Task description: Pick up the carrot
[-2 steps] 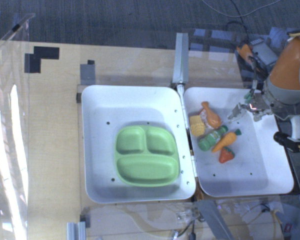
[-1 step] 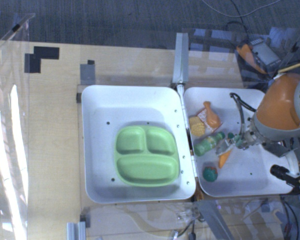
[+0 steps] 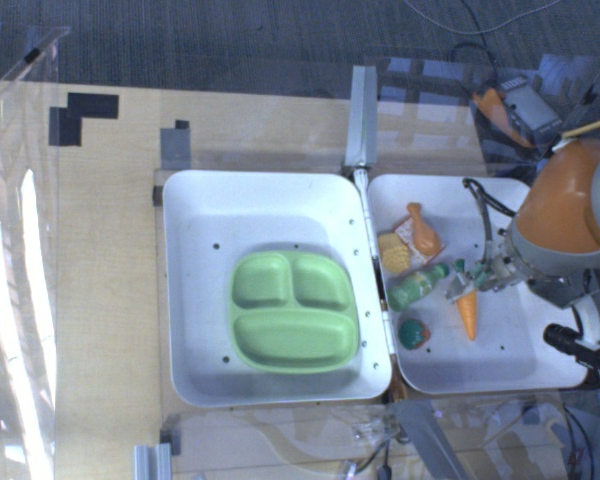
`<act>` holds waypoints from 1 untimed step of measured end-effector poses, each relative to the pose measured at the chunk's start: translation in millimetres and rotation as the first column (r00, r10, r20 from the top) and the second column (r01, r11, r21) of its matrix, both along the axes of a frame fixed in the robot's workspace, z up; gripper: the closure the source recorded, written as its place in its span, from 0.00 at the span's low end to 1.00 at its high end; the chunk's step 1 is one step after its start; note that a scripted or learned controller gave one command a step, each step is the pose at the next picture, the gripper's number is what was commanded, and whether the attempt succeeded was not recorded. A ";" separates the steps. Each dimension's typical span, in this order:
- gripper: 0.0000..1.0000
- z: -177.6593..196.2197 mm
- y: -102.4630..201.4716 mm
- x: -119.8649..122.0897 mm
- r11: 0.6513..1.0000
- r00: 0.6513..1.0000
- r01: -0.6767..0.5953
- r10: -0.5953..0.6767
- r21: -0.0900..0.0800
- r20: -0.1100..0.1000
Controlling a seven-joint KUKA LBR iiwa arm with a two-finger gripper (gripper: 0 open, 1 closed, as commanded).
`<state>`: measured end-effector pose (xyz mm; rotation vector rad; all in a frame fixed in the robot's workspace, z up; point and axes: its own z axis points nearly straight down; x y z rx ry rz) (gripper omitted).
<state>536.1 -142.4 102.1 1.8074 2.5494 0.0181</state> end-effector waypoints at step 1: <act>1.00 83.3 71.2 -20.8 0.977 0.977 0.212 -0.212 0.001 -0.014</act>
